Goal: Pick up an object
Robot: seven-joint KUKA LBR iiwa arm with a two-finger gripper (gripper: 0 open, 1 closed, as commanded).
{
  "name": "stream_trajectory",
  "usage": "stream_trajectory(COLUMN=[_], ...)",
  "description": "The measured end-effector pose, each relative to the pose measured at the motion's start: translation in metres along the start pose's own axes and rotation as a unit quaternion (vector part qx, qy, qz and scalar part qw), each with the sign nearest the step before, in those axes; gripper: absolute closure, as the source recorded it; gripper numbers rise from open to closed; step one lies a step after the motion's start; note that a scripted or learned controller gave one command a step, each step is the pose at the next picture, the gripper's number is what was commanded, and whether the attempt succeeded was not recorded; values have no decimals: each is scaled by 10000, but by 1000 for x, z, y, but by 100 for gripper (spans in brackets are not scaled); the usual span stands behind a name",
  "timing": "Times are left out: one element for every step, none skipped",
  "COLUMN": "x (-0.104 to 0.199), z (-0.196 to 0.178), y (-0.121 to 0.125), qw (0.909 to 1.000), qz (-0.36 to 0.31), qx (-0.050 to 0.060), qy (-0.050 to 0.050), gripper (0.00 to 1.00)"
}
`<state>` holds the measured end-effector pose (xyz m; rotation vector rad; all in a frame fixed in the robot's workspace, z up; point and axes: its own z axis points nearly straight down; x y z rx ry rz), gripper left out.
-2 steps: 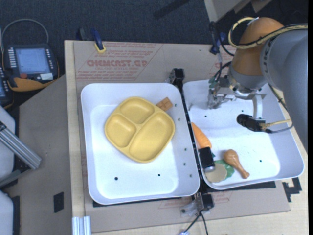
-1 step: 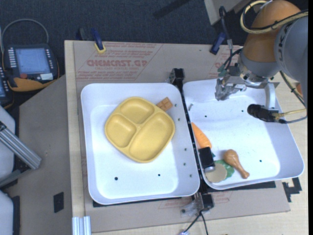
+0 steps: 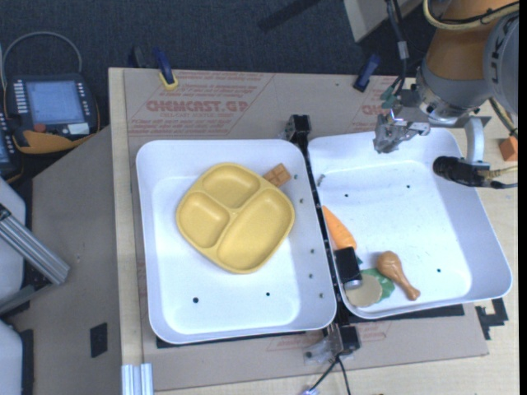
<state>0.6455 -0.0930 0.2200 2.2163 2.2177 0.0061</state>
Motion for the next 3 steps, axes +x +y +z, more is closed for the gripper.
stream_trajectory(x=[52, 95, 134], z=[-12, -19, -20], y=[-19, -41, -66], qw=[10000, 10000, 10000], qz=[-24, -21, -19], qx=[43, 49, 54], qy=[21, 21, 19], gripper=[100, 100, 100])
